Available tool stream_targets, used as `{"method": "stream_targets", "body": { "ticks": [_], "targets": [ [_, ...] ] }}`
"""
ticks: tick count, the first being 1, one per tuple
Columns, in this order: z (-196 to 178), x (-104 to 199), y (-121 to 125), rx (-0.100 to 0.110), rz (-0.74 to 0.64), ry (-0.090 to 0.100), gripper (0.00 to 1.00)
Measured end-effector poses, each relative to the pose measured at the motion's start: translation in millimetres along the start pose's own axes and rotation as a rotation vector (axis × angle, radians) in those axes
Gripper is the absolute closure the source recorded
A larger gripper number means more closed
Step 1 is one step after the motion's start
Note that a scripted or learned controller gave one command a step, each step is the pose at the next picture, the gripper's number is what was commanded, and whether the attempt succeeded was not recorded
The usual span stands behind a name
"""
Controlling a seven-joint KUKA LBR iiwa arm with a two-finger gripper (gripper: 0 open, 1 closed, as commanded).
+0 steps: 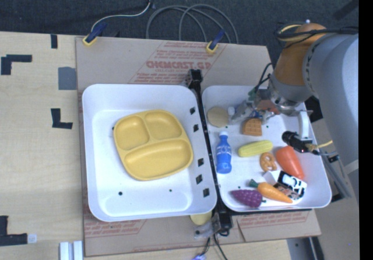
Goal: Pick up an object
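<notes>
The right bin (317,200) holds several toy foods. A blue bottle (223,153) lies near its left wall, with a beige round piece (217,116) above it. A yellow corn cob (255,148), a brown waffle-like piece (252,127), a pretzel (268,161), a red-orange pepper (289,161), a carrot (273,192), purple grapes (247,197) and a black-and-white item (292,184) lie around. My gripper (257,109) hangs low at the bin's far side, just above the waffle-like piece and right of the beige piece. Nothing is seen held.
The left bin (96,195) carries a yellow divided plate (152,143). The grey arm with its orange band (297,58) covers the right bin's far right corner. Cables (192,20) loop behind the bins on the cardboard.
</notes>
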State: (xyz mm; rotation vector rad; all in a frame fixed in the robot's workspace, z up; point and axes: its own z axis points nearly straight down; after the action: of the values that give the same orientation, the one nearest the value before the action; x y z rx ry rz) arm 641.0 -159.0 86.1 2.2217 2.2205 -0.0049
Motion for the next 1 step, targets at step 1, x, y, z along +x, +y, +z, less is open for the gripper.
{"method": "stream_targets", "body": {
  "ticks": [1],
  "targets": [
    [0.9,-0.4,3.3,0.009,0.001,0.002,0.0]
  ]
}}
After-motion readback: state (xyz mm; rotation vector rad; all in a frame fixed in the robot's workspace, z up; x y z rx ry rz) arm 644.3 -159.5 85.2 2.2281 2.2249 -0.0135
